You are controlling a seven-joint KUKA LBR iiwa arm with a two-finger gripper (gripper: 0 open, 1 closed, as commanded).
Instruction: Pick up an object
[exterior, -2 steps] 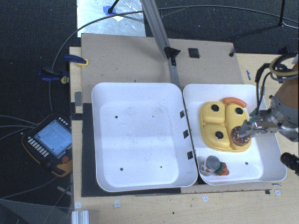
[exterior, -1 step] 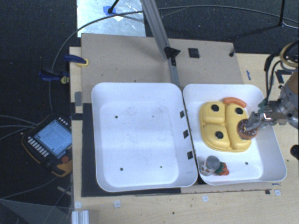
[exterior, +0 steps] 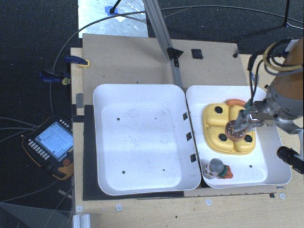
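Brown tabletop [exterior: 133,61] was seen carrying two white bins side by side on a dark floor. The right bin [exterior: 270,175] held a yellow lobed toy [exterior: 219,127] near its centre and a small grey-and-orange object [exterior: 217,167] at about 7 o'clock from the toy. The end effector [exterior: 237,127] was positioned low over the toy's 3 o'clock side; its opening could not be told. No lift was evident, so the pick was judged unfinished. The toy appeared glossy, with black dots.

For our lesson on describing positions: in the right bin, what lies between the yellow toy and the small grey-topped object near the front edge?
In the camera view, only bare white bin floor separates the yellow toy from the small grey-topped object.
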